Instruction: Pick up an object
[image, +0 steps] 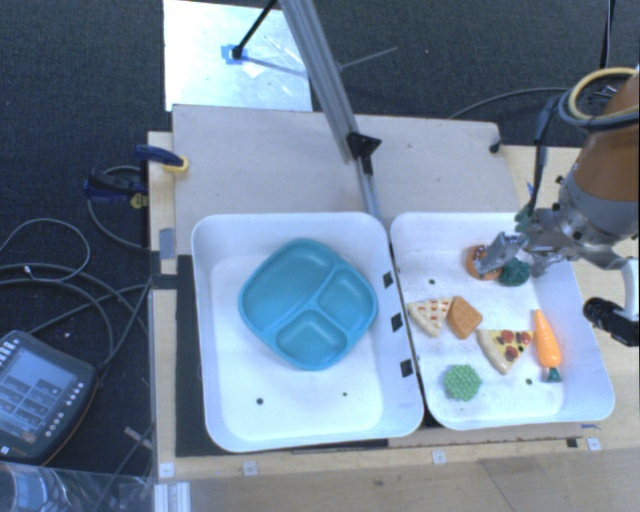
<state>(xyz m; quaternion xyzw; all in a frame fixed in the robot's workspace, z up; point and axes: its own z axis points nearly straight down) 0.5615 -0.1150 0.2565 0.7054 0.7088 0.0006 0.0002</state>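
Orange and round, the small toy food piece (477, 261) sits in our right white bin's (590, 400) upper part, just left of our gripper (503, 258), whose grip state we cannot tell.

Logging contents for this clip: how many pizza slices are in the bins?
2, both in the right bin: one pizza slice near its left wall, another left of the carrot. The hand may hide more.
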